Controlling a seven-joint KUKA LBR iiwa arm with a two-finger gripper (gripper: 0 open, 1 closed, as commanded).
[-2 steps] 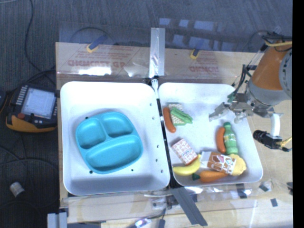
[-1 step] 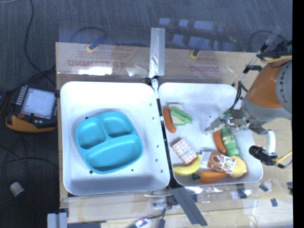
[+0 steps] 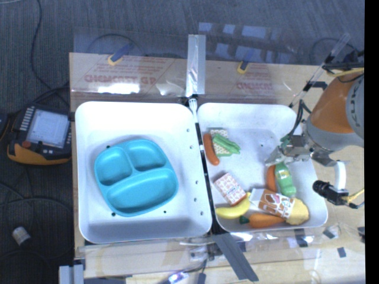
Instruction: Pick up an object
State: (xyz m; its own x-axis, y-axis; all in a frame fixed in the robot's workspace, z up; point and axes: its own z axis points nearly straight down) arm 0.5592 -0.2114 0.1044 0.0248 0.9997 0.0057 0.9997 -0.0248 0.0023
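Hanging over the right edge of the right bin, the gripper sits at the middle right of the frame, below the arm's orange band; we cannot tell how it is set. Just below it, in the bin, lies a green bottle, touching a carrot on its left.

We count the rest of that bin. One hot dog lies along the left wall, with one green pepper beside it at the upper left. One red-and-white box sits near the middle, one banana below it, one second carrot along the bottom wall, and one orange juice carton resting against a yellow lemon at the lower right.

In the left bin we see one blue divided plate with three compartments.
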